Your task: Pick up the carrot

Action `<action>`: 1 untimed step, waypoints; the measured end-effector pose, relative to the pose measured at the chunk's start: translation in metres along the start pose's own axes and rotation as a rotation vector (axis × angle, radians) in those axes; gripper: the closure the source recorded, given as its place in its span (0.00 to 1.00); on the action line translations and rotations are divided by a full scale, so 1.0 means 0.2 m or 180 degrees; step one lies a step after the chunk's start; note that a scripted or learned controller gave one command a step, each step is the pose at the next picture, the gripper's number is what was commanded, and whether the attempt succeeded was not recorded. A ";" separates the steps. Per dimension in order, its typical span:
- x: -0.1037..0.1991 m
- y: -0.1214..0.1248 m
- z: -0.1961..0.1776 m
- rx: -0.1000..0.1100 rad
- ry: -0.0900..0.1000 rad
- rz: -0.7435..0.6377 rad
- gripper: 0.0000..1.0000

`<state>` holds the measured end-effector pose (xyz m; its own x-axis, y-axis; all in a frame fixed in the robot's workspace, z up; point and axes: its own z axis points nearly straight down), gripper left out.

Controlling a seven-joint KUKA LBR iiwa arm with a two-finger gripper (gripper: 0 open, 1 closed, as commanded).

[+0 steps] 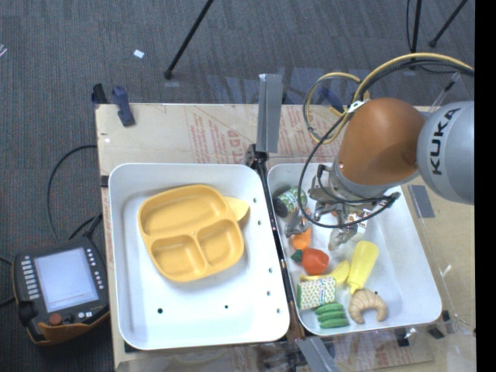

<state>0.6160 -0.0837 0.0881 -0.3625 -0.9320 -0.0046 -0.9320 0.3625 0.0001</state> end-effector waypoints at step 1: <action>0.10 0.18 0.01 -0.0009 0.0003 -0.0040 0.00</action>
<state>0.5760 -0.0897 0.0870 -0.3509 -0.9364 -0.0036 -0.9364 0.3509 0.0029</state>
